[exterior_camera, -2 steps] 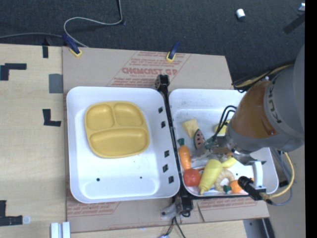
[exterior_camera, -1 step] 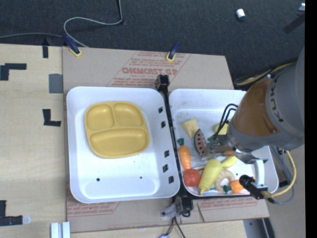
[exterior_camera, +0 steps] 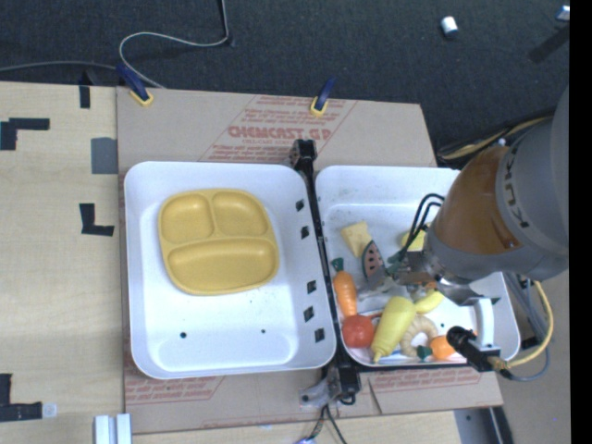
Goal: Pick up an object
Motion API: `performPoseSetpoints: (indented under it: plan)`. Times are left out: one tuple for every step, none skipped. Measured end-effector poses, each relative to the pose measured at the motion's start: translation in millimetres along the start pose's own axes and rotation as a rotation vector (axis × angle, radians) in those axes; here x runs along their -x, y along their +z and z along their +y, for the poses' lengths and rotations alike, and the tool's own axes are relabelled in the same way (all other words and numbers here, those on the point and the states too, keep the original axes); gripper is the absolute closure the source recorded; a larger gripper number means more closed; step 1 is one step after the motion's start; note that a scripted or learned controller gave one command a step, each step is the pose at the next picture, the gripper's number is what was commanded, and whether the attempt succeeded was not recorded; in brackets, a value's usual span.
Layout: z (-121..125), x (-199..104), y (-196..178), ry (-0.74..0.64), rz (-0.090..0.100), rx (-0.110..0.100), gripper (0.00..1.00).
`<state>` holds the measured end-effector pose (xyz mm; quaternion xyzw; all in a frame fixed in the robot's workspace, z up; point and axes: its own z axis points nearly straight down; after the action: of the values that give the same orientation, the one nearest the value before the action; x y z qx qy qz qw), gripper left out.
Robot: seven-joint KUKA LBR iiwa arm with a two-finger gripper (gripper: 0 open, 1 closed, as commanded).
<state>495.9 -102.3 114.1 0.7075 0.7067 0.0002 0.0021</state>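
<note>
The right bin point(exterior_camera: 388, 188) holds a heap of toy food. An orange carrot point(exterior_camera: 344, 294) lies by its left wall, with a red tomato point(exterior_camera: 359, 329) just below it. A pale yellow wedge point(exterior_camera: 356, 239) and a dark slice point(exterior_camera: 372, 260) lie farther back. A long yellow piece point(exterior_camera: 393, 325) leans across the front, next to a white ring point(exterior_camera: 423, 332) and a small orange piece point(exterior_camera: 442, 346). My gripper point(exterior_camera: 407, 274) hangs low over the middle of this heap, under the orange-banded wrist point(exterior_camera: 476, 215), which hides much of it.
The left bin point(exterior_camera: 222, 340) carries a yellow divided plate point(exterior_camera: 219, 240) in its back half. A black divider point(exterior_camera: 314, 248) with clips runs between the bins. Both bins sit on a cardboard sheet point(exterior_camera: 268, 128). Cables loop across the dark floor behind.
</note>
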Motion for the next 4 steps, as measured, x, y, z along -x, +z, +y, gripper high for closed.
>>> performPoseSetpoints:
  plan:
    - [-11,-2,27,0.005,-0.009,0.007,0.0]
    - [61,-1,28,0.002,-0.007,0.003,0.0]
    - [61,-2,19,0.001,-0.004,0.0,1.0]
    - [-6,-49,-70,-0.003,0.004,-0.005,1.0]
